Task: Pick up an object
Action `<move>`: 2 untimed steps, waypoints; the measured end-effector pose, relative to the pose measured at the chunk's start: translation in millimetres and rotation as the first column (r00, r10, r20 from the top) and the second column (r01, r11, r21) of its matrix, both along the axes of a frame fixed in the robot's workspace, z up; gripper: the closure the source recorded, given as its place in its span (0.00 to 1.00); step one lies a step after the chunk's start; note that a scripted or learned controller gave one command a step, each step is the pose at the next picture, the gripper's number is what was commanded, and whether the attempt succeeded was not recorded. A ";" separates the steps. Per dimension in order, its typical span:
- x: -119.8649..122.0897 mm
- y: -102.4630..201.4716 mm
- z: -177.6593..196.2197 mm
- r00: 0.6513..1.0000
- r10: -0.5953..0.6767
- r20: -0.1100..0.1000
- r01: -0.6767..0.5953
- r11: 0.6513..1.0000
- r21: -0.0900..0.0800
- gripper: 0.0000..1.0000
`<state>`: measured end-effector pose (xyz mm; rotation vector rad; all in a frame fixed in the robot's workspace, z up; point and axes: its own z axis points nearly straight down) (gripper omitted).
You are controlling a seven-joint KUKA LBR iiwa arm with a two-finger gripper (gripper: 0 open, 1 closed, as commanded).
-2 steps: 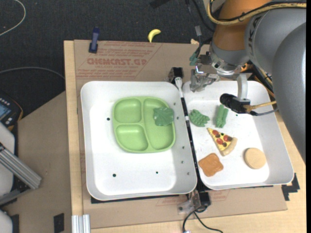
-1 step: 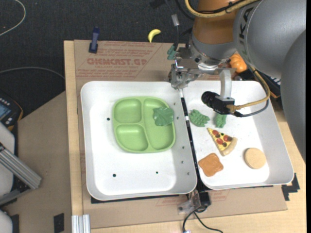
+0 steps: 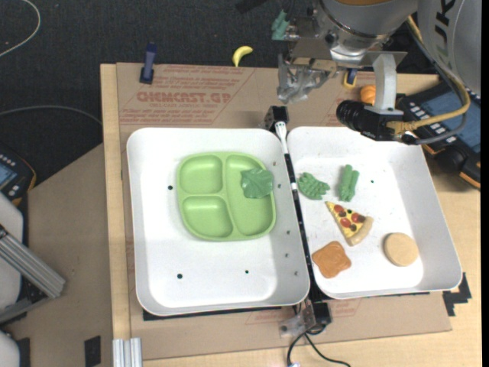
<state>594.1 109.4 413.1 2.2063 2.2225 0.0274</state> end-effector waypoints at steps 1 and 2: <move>-1.9 51.3 -114.9 0.999 -0.002 -0.032 0.001 1.000 -0.006 1.00; 19.9 90.4 -207.7 1.000 -0.003 -0.028 0.003 1.000 -0.007 1.00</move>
